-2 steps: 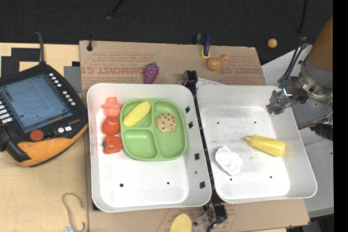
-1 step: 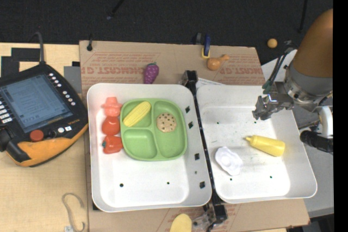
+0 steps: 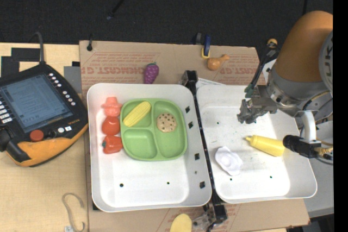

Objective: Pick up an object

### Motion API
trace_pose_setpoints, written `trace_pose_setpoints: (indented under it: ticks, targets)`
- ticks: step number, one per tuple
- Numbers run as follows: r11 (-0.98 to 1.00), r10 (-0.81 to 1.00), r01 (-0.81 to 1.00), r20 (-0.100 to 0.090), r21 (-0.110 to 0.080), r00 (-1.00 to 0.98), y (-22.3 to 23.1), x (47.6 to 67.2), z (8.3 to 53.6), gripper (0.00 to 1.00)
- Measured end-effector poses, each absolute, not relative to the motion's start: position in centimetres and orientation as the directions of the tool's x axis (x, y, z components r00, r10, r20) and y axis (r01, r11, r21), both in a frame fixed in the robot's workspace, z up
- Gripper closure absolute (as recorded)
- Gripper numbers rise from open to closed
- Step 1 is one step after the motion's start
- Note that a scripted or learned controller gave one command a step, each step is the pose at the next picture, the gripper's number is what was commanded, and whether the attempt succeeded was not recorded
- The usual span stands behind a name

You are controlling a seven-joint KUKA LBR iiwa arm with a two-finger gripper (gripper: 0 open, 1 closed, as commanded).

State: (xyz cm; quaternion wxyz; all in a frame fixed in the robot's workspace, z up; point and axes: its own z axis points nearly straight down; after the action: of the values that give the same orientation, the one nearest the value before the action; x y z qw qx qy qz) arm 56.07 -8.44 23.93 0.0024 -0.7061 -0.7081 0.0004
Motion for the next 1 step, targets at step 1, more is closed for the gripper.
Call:
trace_pose_setpoints:
  ticks: [1]
  targets:
    - [0.002,1.0,1.0,0.002,-0.006,-0.002,-4.82,53.74,22.23,1.0]
